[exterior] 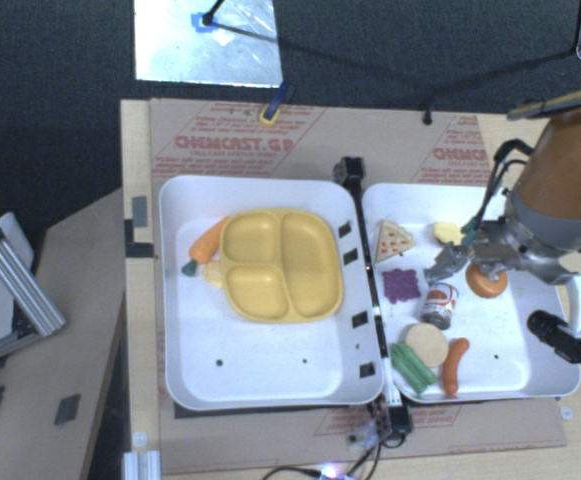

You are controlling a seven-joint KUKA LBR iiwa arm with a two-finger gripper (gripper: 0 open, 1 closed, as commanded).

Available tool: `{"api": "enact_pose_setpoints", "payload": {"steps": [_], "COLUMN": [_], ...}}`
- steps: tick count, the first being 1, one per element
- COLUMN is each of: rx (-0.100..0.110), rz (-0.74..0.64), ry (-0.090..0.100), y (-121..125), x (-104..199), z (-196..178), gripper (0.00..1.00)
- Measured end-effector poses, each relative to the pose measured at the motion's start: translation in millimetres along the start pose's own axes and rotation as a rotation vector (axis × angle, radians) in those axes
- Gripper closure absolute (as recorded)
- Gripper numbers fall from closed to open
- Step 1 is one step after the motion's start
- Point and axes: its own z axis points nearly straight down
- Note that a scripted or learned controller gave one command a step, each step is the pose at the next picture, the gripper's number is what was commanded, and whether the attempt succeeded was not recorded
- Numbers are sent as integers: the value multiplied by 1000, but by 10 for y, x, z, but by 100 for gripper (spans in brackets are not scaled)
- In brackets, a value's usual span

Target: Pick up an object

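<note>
Arm: grey with an orange band, reaching in from the right over the right bin [540, 368].
Tool [448, 265]: low over the right bin, its dark fingers pointing left, just above the can [437, 304]; whether it is released or clenched cannot be told, and nothing is seen between its tips.
Can: small, red and white label, upright near the middle of the right bin, just right of the purple piece [402, 285].
Right bin, other things: a pizza slice [393, 239] near the top left; a yellow piece [448, 233] to its right; an orange round piece [487, 282] partly under the wrist; a pale round cookie [426, 345] below the can, touching a green pod [411, 366]; a sausage [453, 365] just right of these.
Left bin [185, 338]: a yellow divided plate [275, 265] in the middle; a carrot [205, 242] against the plate's left edge.
Surface [230, 133]: cardboard sheet under both bins.
</note>
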Motion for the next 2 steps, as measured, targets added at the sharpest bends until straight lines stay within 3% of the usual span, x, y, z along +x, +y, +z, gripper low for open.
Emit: {"api": "enact_pose_setpoints", "payload": {"steps": [1, 2], "rx": [-13, -8], "rz": [-2, 0], "ry": [-1, -1], "y": [25, 39], "x": [2, -35], "z": [-61, 562], "gripper": [0, 0]}}
